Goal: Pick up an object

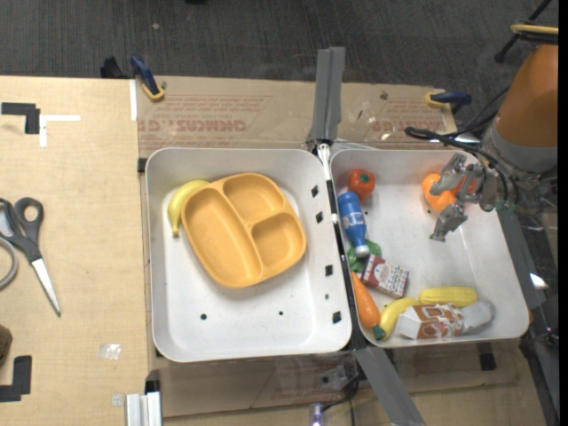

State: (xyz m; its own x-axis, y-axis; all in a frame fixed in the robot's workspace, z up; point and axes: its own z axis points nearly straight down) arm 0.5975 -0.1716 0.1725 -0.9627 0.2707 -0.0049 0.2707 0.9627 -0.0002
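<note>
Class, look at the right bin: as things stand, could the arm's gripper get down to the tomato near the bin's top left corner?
Probably yes. The tomato sits apart from the blue bottle below it, with nothing on top, and bare bin floor lies between it and the gripper. The nearby bin wall may crowd the approach.

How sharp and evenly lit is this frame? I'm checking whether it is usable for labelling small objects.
Camera view: lighting is even and soft, with faint shadows under the yellow divided plate and the gripper; no strong glare on the white bins; small items such as the blue bottle and carrot read clearly; the orange object behind the gripper is slightly soft.
</note>
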